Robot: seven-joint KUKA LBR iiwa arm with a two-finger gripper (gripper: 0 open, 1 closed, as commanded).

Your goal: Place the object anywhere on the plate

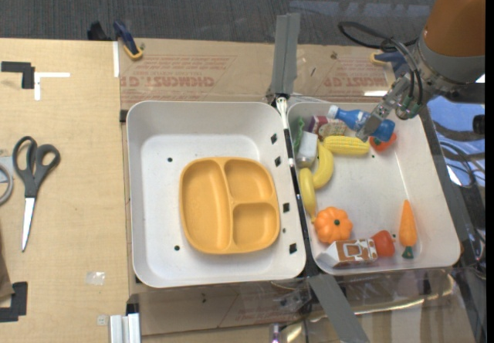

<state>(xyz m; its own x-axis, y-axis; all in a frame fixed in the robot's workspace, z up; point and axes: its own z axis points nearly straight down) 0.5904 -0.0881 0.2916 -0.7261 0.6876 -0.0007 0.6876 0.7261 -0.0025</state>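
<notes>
A yellow plate (pixel 229 203) with three compartments lies in the left white bin (pixel 147 179) with nothing on it. My gripper (pixel 380 125) hangs low over the back of the right bin (pixel 432 202). It sits just right of a blue bottle with a white cap (pixel 347 115) and above a small orange-red piece (pixel 384 141). A corn cob (pixel 345 147) lies just in front of the bottle. Nothing visibly hangs from the gripper.
The right bin also holds two bananas (pixel 324 168), a small pumpkin (pixel 333 223), a carrot (pixel 407 227), a little carton (pixel 355 252) and a white item (pixel 307 147) by the divider. Scissors (pixel 32 171) lie on the bench at far left.
</notes>
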